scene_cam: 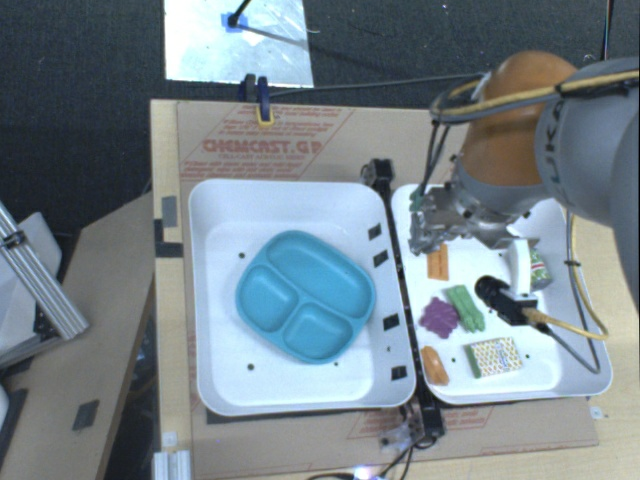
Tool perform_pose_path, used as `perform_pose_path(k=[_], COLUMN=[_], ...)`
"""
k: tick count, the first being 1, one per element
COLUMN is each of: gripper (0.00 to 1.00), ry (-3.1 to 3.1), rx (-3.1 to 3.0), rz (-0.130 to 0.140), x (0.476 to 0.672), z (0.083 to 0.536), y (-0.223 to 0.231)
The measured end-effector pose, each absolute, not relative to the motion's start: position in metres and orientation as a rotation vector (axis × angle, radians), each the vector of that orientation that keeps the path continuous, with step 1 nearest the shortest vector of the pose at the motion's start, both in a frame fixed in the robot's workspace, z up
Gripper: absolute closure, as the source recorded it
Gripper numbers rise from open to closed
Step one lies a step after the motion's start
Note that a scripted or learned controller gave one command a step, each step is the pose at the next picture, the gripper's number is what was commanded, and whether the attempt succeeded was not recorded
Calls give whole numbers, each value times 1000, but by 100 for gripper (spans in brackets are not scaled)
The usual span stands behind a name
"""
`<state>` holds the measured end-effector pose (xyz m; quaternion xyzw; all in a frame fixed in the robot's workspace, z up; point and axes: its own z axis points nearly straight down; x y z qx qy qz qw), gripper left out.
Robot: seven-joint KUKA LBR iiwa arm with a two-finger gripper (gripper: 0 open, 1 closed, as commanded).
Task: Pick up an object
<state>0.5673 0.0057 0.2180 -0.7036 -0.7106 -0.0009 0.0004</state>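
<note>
Hovered low in right white bin [575, 373]: grey two-finger gripper [432, 236], just above small orange block [437, 263]; grip state unclear, possibly touching. Divided blue plastic plate [305, 295] lay in left bin [215, 268].

Legible text, 1 item: red block lettering reading "CHEMCAST GP" was printed on the brown protective sheet [262, 140] that lay under the bins, well up and to the left of the gripper [432, 236]. The same sheet carried smaller red print above and below that name, too small to be read. Further red lettering ran along the sheet's near edge, below the gripper, likewise illegible. A patterned packet [494, 356] below and right of the gripper bore markings that could not be read.
</note>
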Motion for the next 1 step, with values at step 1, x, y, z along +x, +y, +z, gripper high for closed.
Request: perform_pose_path(k=[1], gripper=[100], ry=[-2231], rx=[-2211], rz=[-2], x=[561], z=[214], y=[51])
